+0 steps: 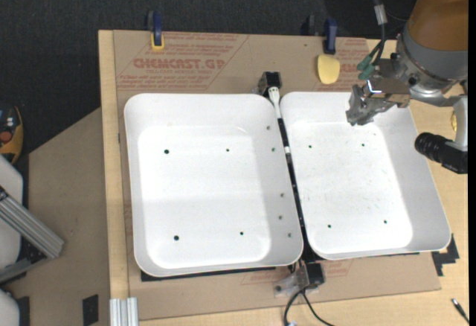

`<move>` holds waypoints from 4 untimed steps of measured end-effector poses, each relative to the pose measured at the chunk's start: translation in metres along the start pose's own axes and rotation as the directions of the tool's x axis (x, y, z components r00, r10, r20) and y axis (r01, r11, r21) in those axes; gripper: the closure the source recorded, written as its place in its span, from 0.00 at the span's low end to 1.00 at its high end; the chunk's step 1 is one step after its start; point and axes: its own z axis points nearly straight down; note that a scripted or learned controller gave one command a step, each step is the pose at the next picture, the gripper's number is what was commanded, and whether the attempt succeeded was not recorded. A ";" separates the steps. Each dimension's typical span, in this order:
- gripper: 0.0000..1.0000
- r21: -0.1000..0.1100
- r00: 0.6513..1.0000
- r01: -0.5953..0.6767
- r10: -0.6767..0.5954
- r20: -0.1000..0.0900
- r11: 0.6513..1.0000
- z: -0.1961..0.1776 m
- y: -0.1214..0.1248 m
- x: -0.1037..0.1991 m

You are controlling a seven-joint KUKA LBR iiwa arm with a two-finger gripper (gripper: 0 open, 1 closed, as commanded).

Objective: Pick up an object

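Brown bench (186,56): yellow object (328,68) just beyond pincer (359,114), seemingly untouched.

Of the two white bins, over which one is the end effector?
It is over the right bin, near its far edge. The end effector hangs there, while the left bin lies beyond the black divider.

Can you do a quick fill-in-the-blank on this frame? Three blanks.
1. The gripper hovers over the far edge of the ____ bin in the camera view.
2. The pale yellow object lies on the board, ____ both bins.
3. The number of blue clamps on the board's far edge is ____.

Missing words: right; outside; two
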 end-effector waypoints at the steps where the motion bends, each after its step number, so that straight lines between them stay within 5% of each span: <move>1: 1.00 0.004 1.000 0.005 -0.005 -0.001 1.000 0.073 0.059 0.067; 2: 1.00 -0.003 1.000 0.012 -0.012 -0.004 1.000 0.037 0.016 0.178; 3: 1.00 0.001 1.000 -0.002 0.002 0.001 1.000 0.024 -0.012 0.165; 4: 1.00 -0.006 1.000 0.001 -0.001 -0.001 1.000 -0.015 -0.017 0.185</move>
